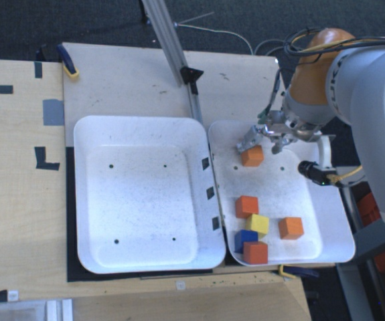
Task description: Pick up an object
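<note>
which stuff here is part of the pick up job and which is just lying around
Job:
gripper
orange block by the gripper
other blocks in the right bin: orange, yellow, orange, blue, orange

Lying about:
left bin
metal pole
clamp

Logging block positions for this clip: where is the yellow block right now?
The yellow block lies in the right bin, toward its near end, touching an orange block behind it and a blue block in front.

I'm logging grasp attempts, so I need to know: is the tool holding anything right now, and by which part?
It cannot be told. The tool sits right over an orange block in the right bin, but the view does not show the block between its fingers.
</note>
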Available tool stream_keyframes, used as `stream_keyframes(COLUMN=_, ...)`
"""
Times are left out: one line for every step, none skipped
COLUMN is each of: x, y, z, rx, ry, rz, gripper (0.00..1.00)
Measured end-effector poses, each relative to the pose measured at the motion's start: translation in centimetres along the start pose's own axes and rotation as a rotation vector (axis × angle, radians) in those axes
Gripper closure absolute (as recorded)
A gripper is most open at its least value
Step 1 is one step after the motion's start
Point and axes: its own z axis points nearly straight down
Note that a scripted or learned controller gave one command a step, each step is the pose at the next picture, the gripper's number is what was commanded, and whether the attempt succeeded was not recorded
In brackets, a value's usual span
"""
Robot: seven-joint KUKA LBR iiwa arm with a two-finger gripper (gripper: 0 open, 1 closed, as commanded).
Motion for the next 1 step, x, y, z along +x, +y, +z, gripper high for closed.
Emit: stream_keyframes(x=2.28, y=-0.77, z=4.90, rx=-0.008, ry=-0.003, rz=0.000, gripper=0.00)
